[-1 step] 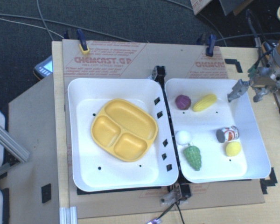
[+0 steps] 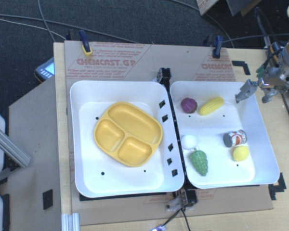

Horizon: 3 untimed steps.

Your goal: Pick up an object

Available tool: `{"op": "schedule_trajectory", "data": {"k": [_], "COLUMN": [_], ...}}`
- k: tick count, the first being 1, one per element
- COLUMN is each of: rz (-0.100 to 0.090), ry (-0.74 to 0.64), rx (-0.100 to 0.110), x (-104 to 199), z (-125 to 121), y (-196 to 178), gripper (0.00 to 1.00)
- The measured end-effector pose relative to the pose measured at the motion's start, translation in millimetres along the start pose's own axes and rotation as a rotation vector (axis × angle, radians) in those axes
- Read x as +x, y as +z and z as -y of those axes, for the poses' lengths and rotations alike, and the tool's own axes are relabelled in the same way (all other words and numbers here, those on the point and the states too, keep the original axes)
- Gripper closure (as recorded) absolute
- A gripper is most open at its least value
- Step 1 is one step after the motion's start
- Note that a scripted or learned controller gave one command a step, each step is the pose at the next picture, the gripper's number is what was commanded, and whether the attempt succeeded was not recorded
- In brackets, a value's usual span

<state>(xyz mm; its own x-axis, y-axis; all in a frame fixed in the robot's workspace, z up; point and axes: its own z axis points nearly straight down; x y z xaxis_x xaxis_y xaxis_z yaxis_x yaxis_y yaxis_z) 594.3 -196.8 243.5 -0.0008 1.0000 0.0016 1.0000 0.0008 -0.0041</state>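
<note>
Two shallow white bins sit side by side on the bench. The left bin [image 2: 82,129] holds a yellow divided plate [image 2: 128,134] with three compartments, lying near the bin's centre. The right bin [image 2: 260,143] holds the loose items: a purple plum-like fruit [image 2: 188,105] at about eleven o'clock of the bin's centre, a yellow corn cob [image 2: 210,106] just beside it toward twelve o'clock, a small white ball [image 2: 189,140] at about nine o'clock near the divider, a green bumpy toy vegetable [image 2: 199,161] just below the ball at about seven o'clock, a small can [image 2: 234,138] lying on its side at about three o'clock, and a yellow lemon [image 2: 240,153] touching or just beside the can at about four o'clock. The gripper [image 2: 256,93] hovers over the right bin's upper right corner, at about two o'clock, well apart from every item; its two grey fingers [image 2: 243,92] are spread wide with nothing between them.
</note>
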Motion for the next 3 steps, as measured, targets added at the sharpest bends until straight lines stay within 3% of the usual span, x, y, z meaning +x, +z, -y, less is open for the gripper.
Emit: {"op": "schedule_trajectory", "data": {"k": [3], "rz": [-0.002], "ry": [0.0], "rx": [0.006], "x": [12.0], "z": [-2.5], "y": [154.6], "gripper": [0.0]}}
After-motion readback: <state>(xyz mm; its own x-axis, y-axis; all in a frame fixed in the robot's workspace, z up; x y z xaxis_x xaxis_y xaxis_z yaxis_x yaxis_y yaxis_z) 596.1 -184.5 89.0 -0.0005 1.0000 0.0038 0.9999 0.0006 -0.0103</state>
